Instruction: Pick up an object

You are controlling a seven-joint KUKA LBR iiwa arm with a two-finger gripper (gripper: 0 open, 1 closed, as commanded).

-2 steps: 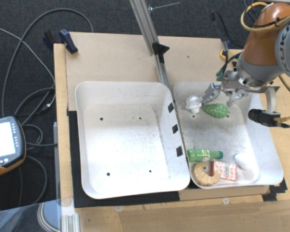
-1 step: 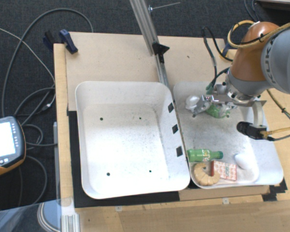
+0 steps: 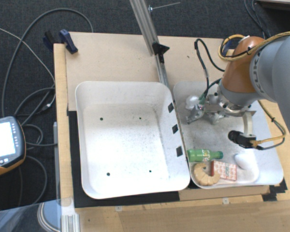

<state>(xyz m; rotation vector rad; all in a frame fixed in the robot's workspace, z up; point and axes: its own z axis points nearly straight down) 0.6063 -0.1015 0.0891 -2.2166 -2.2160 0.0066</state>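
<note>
My gripper [image 3: 193, 111] hangs over the upper left part of the right bin [image 3: 270, 170], its metal fingers pointing left. Nothing shows between them. Along that bin's front lie a green bottle [image 3: 204, 154], a round tan pastry-like object [image 3: 206, 174], a small red and white packet [image 3: 224, 170] and a white rounded object [image 3: 246, 161]. All of them are well below the gripper in the view, apart from it.
The left bin [image 3: 87, 129] is a large white tray with dark specks. A slanted metal pole [image 3: 145, 25] rises between the bins at the back. A blue clamp [image 3: 67, 40] sits at the bench's back left corner. Cables lie off the bench.
</note>
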